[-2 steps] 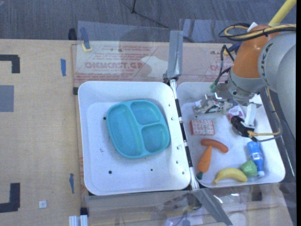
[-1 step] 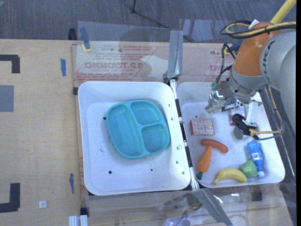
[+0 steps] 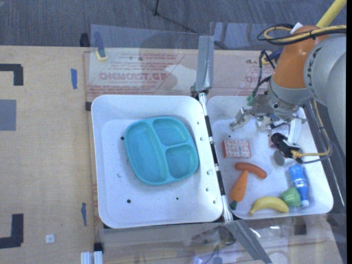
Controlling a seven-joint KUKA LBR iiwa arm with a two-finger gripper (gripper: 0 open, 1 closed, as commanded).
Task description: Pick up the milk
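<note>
Banana (image 3: 269, 204) nearest; milk (image 3: 236, 148) lying flat, long side left-right, just nearward of gripper (image 3: 245, 117) (wide or narrow, cannot tell).

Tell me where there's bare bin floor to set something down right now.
Left bin: a bare floor strip below the blue divided plate, and a narrower one along its left wall. Right bin: crowded from the red-and-white carton down through sausage, carrot, banana and blue bottle. The tool hangs over its upper part.

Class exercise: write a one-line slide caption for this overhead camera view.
Gripper poised in the right bin over toy foods; blue divided plate sits in the left bin.
</note>
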